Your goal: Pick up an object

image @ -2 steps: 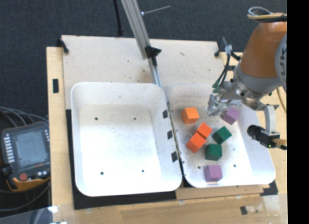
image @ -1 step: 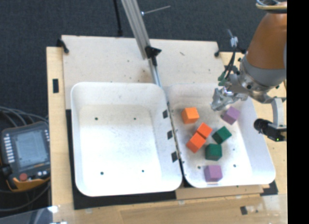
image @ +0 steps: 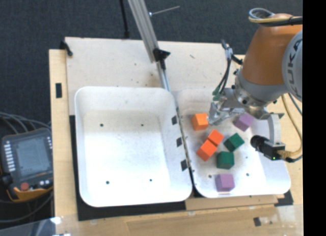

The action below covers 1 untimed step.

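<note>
Apparently the nearest candidate was the orange cube [image: 200, 121] lying toward the far-left part of the right bin [image: 275, 179], close to the wall shared with the left bin [image: 102, 128]. The gripper [image: 218, 113] hung just to the cube's right, low over the bin floor — whether it touched the cube could not be told. Finger state: could not be told either; the metal tips blurred into the wrist hardware, and no object was visible between them.

Other objects in the right bin: two more orange cubes [image: 210, 144] touching each other near the bin's middle, two green cubes [image: 229, 151] just beside them, one purple block [image: 243, 122] partly under the wrist toward the far-right side, another purple block [image: 224, 182] near the front edge.

Judgement on doing the step well: the far orange cube stood apart from its neighbours, so it looked the cleanest target. The tips would need to shift left to straddle it squarely, faces parallel to the cube's sides, before closing — a close from the present offset would likely nudge it toward the bin wall. Risk: the wall leaves little room for the left finger.
</note>
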{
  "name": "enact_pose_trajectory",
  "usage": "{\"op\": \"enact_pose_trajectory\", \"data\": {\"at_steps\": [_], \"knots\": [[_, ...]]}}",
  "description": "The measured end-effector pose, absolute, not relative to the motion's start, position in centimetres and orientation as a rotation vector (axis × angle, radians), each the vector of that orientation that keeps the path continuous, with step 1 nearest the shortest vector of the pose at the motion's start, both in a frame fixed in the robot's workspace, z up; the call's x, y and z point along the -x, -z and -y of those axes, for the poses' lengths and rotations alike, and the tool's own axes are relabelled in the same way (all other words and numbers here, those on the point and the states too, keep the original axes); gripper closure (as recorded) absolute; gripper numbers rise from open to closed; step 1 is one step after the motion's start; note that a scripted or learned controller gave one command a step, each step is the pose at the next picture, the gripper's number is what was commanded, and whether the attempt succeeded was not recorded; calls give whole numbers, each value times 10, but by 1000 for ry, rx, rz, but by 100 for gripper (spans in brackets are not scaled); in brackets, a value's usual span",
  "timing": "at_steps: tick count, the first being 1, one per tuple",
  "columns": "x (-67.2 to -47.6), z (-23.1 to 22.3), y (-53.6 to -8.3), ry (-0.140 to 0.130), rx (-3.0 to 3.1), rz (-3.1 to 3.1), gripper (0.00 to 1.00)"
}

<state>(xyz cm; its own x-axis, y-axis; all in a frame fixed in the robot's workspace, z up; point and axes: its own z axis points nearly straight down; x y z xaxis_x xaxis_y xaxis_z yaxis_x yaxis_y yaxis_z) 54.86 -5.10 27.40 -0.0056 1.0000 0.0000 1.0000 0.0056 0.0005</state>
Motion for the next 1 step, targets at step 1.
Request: {"op": "enact_pose_trajectory", "data": {"at_steps": [1], "knots": [[-539,-1,-273,-2,-2214,-2229,100]]}}
